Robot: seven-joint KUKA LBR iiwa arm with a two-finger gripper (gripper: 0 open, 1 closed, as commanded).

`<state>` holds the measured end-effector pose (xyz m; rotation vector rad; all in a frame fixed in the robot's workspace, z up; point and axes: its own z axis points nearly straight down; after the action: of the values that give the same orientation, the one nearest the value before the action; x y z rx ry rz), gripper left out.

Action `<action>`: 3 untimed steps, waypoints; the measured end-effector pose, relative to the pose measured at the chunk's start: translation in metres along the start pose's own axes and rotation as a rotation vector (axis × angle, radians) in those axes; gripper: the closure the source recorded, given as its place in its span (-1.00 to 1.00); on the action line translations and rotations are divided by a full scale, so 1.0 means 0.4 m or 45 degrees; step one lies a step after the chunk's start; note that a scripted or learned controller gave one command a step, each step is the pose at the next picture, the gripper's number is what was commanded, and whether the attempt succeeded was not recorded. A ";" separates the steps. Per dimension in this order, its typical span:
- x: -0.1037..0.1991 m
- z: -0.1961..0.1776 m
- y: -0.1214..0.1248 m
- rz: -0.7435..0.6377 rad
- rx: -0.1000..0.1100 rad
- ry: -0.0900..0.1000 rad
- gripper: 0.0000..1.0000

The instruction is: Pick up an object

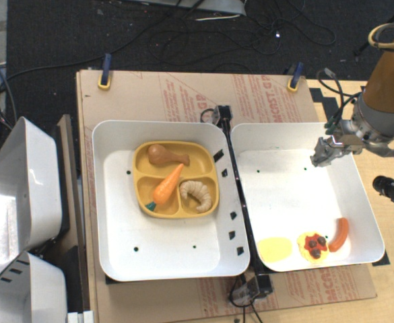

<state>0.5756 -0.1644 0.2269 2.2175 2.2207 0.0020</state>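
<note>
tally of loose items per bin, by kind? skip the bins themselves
Left bin:
yellow divided plastic plate: 1
brown toy chicken drumstick: 1
orange toy carrot: 1
pale beige toy shrimp: 1

Right bin:
flat yellow disc: 1
small red-and-yellow toy pizza piece: 1
orange-red toy sausage: 1

Total: 7

I can see the arm (385, 79) go off the right edge, so most of it is cut away from me. Its gripper (322, 153) hangs over the right bin (277, 136), but it looks small and dark, and I cannot make out its tips. Near that bin's front wall, the little red thing (313, 245) is too small to name.
</note>
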 end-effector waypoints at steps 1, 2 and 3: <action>0.137 0.020 0.013 -0.008 0.004 0.004 1.00; 0.279 0.038 -0.001 -0.008 0.007 0.004 1.00; 0.417 -0.003 -0.007 -0.009 0.002 0.003 1.00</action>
<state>0.5725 0.0023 0.2279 2.2119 2.2303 0.0035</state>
